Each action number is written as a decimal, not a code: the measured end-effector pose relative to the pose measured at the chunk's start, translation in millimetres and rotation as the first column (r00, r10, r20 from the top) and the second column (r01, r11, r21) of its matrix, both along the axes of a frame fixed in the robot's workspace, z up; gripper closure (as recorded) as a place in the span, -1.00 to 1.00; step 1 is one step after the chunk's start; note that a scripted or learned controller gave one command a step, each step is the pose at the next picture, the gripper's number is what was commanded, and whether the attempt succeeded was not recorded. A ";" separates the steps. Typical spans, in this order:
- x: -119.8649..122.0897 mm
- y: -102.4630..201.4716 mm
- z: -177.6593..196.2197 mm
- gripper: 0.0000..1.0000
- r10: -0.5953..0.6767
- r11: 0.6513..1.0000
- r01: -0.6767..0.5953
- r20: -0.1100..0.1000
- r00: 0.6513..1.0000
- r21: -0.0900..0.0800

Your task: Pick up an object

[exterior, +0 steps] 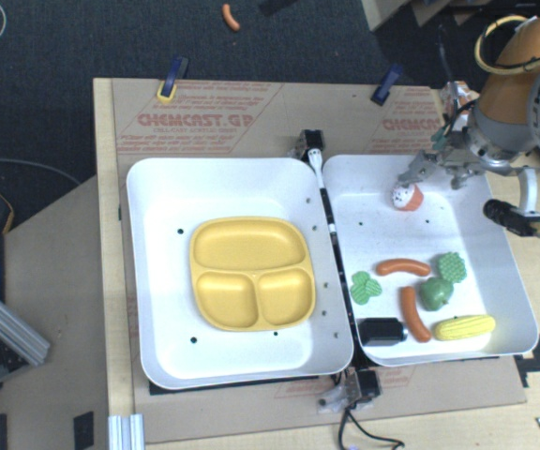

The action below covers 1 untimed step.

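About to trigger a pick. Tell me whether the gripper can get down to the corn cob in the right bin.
Probably yes. The corn cob lies uncovered near the right bin's front edge, with only a green vegetable close behind, and the gripper hangs over the same bin.

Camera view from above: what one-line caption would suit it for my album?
Grey arm's gripper poised above a small white-and-orange toy in the right white bin; a yellow divided plate sits in the left bin.

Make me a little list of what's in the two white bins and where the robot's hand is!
left bin: yellow divided tray
right bin: two orange hot dogs, corn cob, green broccoli, green pepper, green leafy piece, black block
gripper: over right bin's far end, at a small white and orange toy
toy held: cannot tell
floor: one orange piece beyond the bench
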<state>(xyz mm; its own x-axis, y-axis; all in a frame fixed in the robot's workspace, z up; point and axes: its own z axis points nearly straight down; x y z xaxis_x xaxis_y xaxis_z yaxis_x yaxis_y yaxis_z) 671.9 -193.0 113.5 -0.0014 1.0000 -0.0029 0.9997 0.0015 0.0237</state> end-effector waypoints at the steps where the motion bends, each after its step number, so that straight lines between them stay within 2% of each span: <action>1: 1.7 0.2 12.0 1.00 0.002 1.000 -0.002 0.006 1.000 -0.002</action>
<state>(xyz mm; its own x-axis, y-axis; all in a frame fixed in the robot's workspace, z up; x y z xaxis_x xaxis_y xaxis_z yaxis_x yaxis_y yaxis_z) 673.6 -192.8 125.4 -0.0032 1.0000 -0.0047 0.9996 0.0033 0.0296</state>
